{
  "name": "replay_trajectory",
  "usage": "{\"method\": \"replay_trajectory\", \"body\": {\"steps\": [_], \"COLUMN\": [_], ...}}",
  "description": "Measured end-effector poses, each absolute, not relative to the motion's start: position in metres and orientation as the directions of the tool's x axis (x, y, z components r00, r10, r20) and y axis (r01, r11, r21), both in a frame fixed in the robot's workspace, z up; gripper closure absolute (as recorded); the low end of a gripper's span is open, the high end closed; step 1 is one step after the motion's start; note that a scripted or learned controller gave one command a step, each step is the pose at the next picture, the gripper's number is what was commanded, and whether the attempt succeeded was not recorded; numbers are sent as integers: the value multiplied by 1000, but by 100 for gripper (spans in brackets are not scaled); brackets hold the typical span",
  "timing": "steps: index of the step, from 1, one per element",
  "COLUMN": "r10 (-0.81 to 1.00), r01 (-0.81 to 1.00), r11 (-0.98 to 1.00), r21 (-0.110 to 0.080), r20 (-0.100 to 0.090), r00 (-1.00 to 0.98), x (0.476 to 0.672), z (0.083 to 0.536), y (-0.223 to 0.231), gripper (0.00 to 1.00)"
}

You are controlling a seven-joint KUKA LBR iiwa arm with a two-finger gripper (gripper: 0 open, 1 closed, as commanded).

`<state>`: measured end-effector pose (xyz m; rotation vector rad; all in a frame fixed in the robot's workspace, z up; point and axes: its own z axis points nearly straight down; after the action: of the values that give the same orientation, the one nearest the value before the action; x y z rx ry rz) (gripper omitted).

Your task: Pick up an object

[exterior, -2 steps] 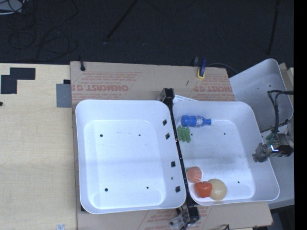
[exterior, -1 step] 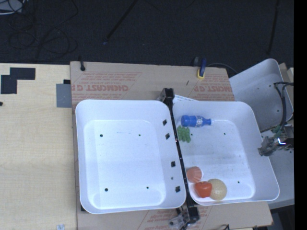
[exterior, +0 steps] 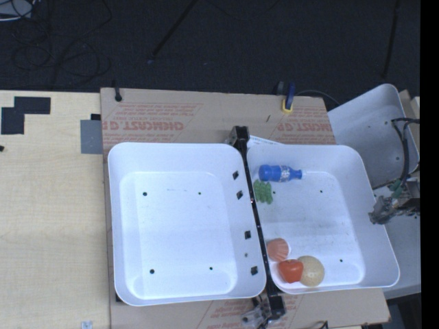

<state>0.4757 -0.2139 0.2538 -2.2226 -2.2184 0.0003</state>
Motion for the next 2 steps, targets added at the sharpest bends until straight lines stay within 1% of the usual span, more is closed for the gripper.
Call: {"method": "replay_trajectory", "body": {"steps": [2], "r10": [1000], "r01": [1000], "r11": [1], "r21": [0], "r20": [1], "r00": [-1], "x": [476], "z": [264], "y": [-214], "gripper": [100]}}
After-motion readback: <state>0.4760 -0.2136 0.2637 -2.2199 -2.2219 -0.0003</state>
